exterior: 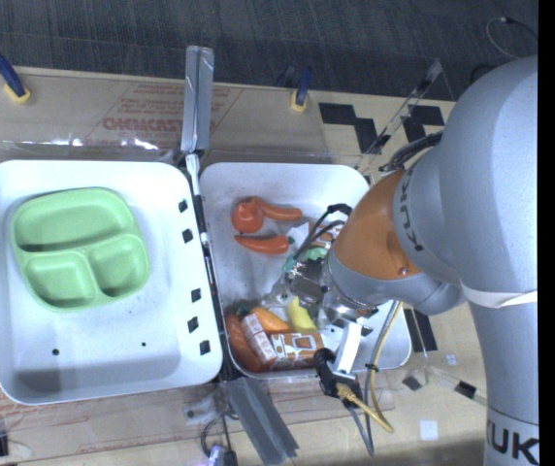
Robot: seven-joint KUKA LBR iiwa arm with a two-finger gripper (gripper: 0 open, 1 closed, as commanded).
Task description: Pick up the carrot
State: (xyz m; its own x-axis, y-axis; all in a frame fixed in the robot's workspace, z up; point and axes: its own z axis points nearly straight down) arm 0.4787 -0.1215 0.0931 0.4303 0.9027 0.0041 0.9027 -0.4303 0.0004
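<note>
My gripper [302, 294]: low over the middle of the right bin [221, 260], near its front half; my wrist hides the tips, so I cannot tell what it has hold of, if anything.
Front edge of the right bin: a heap of food items [268, 338], among them a printed packet, an orange piece and a yellow one, just beside my gripper. Whether the orange piece is a carrot I cannot tell.
Carrot [263, 244]: I judge it to be the slim orange-red piece lying crosswise toward the bin's far half, just beyond my gripper.
Far side of it: a red pepper-like item [258, 213] near the far-left corner.
Left bin [93, 367]: a green divided plate [79, 246].
Step in hand: approach, no grasp shown.
Next move: shift toward the far edge, line up across the carrot, then descend.
</note>
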